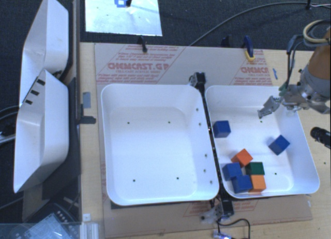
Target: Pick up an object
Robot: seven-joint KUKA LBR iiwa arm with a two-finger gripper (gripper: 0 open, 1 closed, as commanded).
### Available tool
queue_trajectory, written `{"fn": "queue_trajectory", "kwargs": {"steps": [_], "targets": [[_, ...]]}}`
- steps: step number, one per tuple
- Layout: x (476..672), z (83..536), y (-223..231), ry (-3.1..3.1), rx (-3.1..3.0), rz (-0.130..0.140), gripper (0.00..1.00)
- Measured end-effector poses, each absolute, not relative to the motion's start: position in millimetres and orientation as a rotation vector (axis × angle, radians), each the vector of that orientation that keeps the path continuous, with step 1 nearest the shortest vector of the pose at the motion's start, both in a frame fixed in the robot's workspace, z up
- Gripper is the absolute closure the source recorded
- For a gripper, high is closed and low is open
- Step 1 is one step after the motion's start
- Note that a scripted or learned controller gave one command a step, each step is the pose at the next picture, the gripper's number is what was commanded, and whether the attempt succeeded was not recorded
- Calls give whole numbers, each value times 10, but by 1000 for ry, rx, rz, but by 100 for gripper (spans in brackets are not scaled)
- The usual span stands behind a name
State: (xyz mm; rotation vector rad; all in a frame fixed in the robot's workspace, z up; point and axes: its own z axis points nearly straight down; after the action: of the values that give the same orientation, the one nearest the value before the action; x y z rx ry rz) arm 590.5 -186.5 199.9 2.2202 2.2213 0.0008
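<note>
Reaching in from the right, the arm (316, 75) is cut off by the frame edge, so only its wrist and the end effector (268, 107) are seen. The end effector is held over the upper part of the right bin (305, 145), and nothing is seen between its fingers; whether they are spread or pressed together cannot be told, since they appear as one small grey shape. In this bin a blue cube (222, 128) lies alone near the left wall, and another blue cube (279, 144) sits apart toward the right. A cluster is packed at the lower edge: an orange cube (242, 157), a green cube (255, 168), a second orange block (258, 182) and two blue blocks (237, 177), touching and partly overlapped. The left bin (155, 145) rests beside it on the counter (170, 62).
</note>
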Motion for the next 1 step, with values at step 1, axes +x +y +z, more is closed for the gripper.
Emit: {"fn": "queue_trajectory", "kwargs": {"steps": [1], "targets": [[5555,1169,-1330,2229,2222,-4,0]]}}
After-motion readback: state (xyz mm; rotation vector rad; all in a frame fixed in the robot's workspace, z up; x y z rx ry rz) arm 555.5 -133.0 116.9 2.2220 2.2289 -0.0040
